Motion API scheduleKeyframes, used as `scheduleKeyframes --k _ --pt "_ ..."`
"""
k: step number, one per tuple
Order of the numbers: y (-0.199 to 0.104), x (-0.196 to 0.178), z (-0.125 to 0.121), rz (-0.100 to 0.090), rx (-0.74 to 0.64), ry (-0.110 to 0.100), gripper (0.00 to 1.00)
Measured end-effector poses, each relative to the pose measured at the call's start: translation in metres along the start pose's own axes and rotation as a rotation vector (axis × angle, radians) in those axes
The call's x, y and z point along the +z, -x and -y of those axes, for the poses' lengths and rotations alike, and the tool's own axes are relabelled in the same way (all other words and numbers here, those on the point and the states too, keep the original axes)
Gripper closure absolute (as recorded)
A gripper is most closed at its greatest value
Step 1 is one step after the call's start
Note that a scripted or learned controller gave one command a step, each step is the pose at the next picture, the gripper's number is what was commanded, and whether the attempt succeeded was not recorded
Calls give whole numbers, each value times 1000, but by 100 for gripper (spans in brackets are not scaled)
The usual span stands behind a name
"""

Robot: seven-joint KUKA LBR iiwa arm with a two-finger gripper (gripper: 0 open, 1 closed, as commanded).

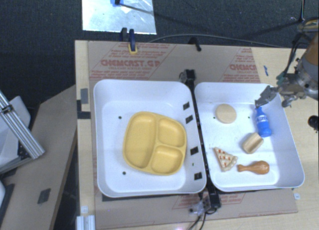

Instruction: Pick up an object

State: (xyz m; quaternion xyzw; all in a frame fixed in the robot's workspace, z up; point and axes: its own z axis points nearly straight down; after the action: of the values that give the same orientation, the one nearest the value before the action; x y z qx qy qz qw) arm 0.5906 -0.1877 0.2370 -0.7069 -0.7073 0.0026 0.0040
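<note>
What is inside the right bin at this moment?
The right bin holds a round cracker, a blue bottle, a bread piece, a pizza slice and a drumstick. The gripper partly covers the bin's far right corner.

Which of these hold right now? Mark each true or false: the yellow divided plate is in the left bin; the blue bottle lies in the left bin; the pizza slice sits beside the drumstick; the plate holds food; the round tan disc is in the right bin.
1. The yellow divided plastic plate lies in the left white bin. True.
2. The small blue plastic bottle lies in the left bin. False: it is in the right white bin, near its far right side.
3. The toy pizza slice sits beside the brown toy drumstick. True.
4. The plate holds food. False: its compartments are bare.
5. The round tan disc is in the right bin. True.
</note>
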Motion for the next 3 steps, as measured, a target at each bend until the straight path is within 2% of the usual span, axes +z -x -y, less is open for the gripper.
scheduleKeyframes --k 1,3 --pt "0 -6 -2 3 -3 11 0" --pt "-1 93 -19 1 -4 8 0"
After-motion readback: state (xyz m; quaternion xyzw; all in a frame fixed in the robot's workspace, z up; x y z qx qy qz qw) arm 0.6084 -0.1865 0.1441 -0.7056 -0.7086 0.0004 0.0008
